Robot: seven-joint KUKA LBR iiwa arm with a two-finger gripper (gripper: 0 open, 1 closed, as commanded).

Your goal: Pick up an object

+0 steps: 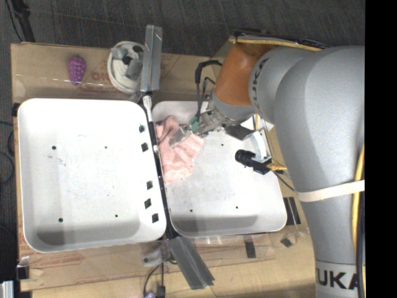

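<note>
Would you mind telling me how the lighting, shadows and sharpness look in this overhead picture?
In the camera view, light is even and bright: both white bins, left bin and right bin, look nearly washed out, with soft shadows along their near walls. The grey arm shows a broad sheen. The pink cloth and the gripper look slightly soft; the floor at the top is dark.

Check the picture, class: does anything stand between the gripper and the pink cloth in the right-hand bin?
Nothing visible does. The gripper is right at the pink cloth, at its upper edge, near the right bin's left wall.
</note>
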